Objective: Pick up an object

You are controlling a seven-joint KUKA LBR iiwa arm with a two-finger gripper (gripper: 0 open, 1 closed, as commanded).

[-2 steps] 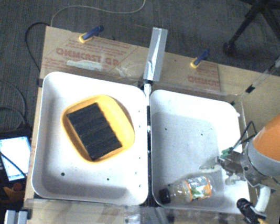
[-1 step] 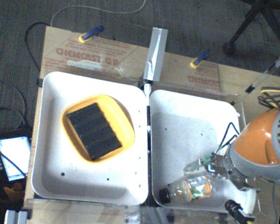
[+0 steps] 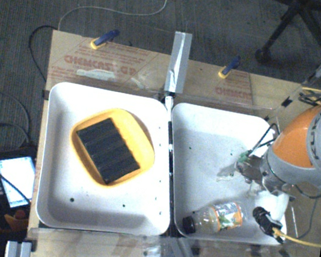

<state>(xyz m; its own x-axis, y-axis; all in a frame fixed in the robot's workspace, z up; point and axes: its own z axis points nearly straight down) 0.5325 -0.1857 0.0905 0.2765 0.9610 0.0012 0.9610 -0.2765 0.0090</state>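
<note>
- The arm (image 3: 304, 146), grey with its orange band, leans in over the right edge of the right bin (image 3: 207, 139).
- The gripper (image 3: 260, 187) sits low near that bin's right wall; its fingers are hidden under the wrist, so I cannot tell whether they are wide or narrow, and nothing is seen between them.
- A plastic bottle (image 3: 215, 218) with a dark cap and an orange-and-green label lies on its side along the front wall of the right bin, cap toward the left, just beside the gripper and below it in the view.
- A small crumpled clear scrap (image 3: 226, 172) lies on the right bin's floor, near the gripper's left.
- In the left bin (image 3: 51, 198), a yellow dish (image 3: 146, 144) holds a black ribbed block (image 3: 108, 149), set at a slant.
- Two blue-and-yellow clamps (image 3: 104, 38) grip the back of the desk (image 3: 68, 60).
</note>
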